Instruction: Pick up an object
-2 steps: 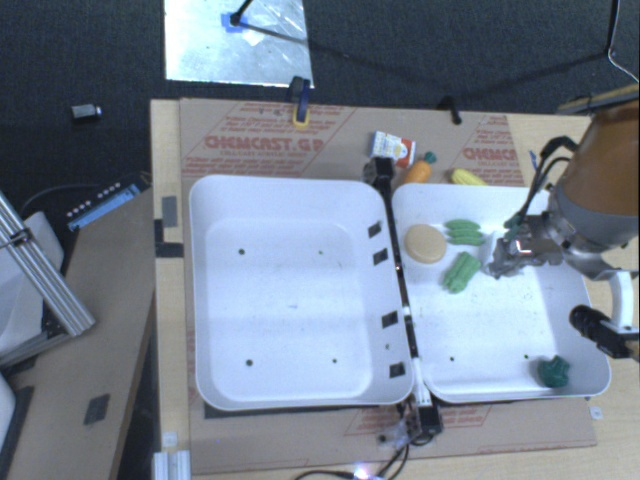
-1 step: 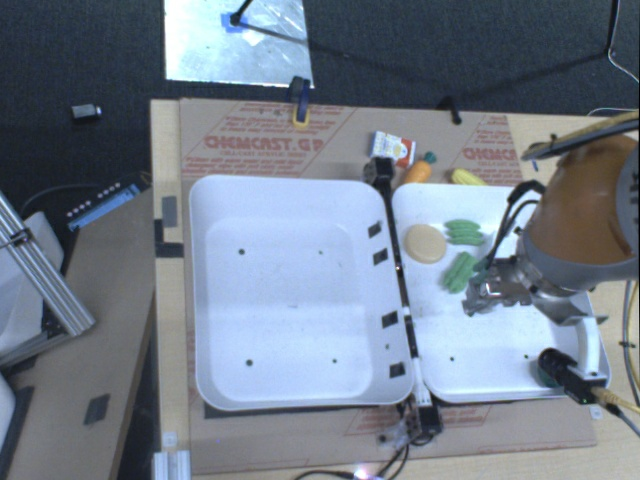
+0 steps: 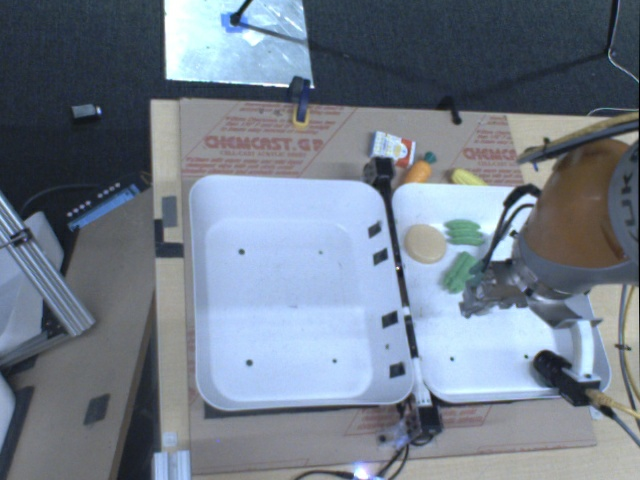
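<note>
End effector (image 3: 478, 300) beside green pod (image 3: 459, 271)

The grey arm with the orange band (image 3: 590, 218) was cut off by the right edge. Part of the right white bin's floor (image 3: 470, 353) was hidden beneath it. The two-finger gripper (image 3: 478, 296) was too blurred for its fingers to be made out. One end of the lower green pod-shaped object (image 3: 459, 271) was covered by it.

Tan round disc (image 3: 425, 243), 2 green pods (image 3: 463, 232) (image 3: 459, 271) lying flat, upper part of right bin (image 3: 480, 378)
</note>
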You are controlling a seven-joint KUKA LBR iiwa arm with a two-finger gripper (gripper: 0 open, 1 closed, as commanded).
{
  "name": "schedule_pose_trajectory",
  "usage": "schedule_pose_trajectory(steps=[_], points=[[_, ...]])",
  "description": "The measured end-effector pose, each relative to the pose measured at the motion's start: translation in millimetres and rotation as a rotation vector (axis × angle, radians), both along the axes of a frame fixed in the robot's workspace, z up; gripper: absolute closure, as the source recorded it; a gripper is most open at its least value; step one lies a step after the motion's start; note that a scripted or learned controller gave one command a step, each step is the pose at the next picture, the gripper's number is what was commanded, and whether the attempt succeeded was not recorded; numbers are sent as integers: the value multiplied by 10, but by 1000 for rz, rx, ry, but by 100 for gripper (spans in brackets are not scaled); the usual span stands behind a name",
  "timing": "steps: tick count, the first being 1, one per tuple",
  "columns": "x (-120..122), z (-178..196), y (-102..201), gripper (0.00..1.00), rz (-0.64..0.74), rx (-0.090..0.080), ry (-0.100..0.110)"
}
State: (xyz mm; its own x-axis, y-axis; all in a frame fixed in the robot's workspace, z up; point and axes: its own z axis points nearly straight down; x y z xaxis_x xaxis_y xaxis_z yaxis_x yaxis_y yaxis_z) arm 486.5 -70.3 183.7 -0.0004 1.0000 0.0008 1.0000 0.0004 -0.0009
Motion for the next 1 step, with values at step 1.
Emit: schedule_pose_trajectory(steps=[1], points=[[433, 9, 1086, 100, 15, 3, -6]])
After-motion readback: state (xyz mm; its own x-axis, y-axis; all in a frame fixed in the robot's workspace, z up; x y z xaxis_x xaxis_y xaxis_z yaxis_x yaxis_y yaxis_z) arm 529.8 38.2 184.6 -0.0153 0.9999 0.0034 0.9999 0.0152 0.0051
